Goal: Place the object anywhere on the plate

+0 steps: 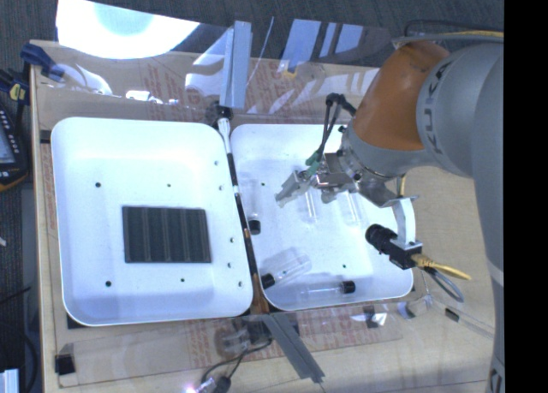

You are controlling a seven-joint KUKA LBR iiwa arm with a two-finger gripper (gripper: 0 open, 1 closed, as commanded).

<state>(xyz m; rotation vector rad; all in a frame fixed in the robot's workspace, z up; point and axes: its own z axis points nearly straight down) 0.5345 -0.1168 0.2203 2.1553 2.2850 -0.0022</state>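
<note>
A dark ribbed rectangular plate [167, 234] lies flat in the left white bin [77, 151]. In the right bin [265, 151], a clear tube with a black cap [324, 287] lies along the front wall. A second clear piece [288, 264] with a black end lies just left of it. My gripper [330, 205] hangs over the middle of the right bin, above and behind both clear pieces. Its two pale fingers [310, 204] stand apart with nothing between them.
A small dark bit [254, 227] sits by the divider between the bins. A black fitting with a yellow-tipped cable [396, 248] sticks out at the right bin's right wall. Clutter and a metal bracket [291, 344] lie in front of the bins.
</note>
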